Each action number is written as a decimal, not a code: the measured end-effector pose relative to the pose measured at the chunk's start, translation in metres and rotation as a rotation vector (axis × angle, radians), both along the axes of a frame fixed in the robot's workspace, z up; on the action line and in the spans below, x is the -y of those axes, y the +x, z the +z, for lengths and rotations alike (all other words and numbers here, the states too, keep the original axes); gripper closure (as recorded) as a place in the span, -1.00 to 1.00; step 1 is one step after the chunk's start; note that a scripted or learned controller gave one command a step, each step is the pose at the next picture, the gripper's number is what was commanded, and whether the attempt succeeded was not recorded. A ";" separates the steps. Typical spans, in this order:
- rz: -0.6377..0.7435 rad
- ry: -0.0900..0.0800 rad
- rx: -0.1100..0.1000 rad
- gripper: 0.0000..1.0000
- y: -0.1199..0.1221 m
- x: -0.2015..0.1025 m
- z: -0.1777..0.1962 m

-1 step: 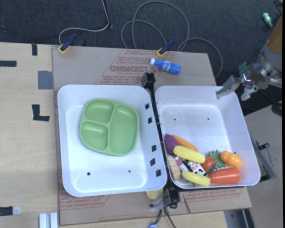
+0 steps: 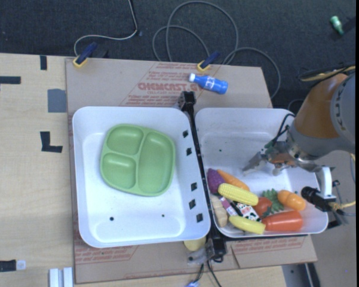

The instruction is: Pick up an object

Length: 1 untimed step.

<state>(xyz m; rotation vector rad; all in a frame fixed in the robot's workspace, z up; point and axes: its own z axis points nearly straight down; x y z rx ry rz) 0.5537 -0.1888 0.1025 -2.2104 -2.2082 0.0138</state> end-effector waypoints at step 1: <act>-0.002 -0.008 0.023 -1.00 -0.060 0.031 -0.017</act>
